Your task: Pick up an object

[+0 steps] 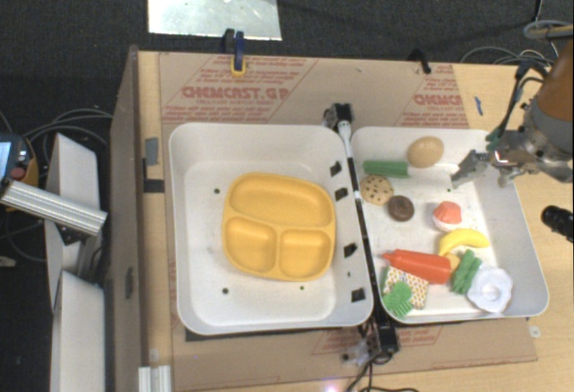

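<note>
Reaching in from the right, the arm [558,103] hangs over the right bin's [529,278] far-right corner | gripper [484,168] – fingers spread, nothing between them | toy foods lie below – potato [425,151] far, banana [463,240] near.

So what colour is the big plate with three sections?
Yellow. The divided plate sits in the left bin, plain in the camera view.

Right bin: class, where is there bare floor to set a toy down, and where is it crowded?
Bare: the right bin's top right, by the end effector. Crowded: the bottom, around carrot and banana.
</note>
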You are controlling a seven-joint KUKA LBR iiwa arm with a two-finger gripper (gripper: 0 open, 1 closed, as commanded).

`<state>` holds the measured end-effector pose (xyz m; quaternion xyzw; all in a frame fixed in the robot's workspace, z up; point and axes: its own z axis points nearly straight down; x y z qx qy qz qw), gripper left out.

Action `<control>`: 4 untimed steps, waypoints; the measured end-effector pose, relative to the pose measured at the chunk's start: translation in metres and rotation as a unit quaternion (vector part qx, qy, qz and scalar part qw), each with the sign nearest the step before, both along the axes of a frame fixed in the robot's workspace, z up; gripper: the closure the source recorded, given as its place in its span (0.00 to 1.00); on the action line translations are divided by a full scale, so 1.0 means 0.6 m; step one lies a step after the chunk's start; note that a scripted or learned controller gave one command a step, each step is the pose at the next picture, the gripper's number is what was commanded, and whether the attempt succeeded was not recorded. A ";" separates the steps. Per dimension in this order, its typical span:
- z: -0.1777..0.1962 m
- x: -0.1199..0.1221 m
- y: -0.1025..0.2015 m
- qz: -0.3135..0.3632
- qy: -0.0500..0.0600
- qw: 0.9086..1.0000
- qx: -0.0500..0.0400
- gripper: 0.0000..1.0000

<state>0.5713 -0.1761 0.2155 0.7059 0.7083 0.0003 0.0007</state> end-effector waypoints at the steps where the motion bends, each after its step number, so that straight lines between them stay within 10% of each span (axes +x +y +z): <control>1: -0.112 -0.017 0.015 -0.001 0.003 1.000 0.001 0.00; 2: -0.224 -0.016 0.009 -0.001 0.002 1.000 0.001 0.00; 3: -0.200 -0.013 0.008 -0.001 -0.001 1.000 0.000 1.00; 4: -0.035 0.028 0.161 0.005 -0.004 1.000 0.001 1.00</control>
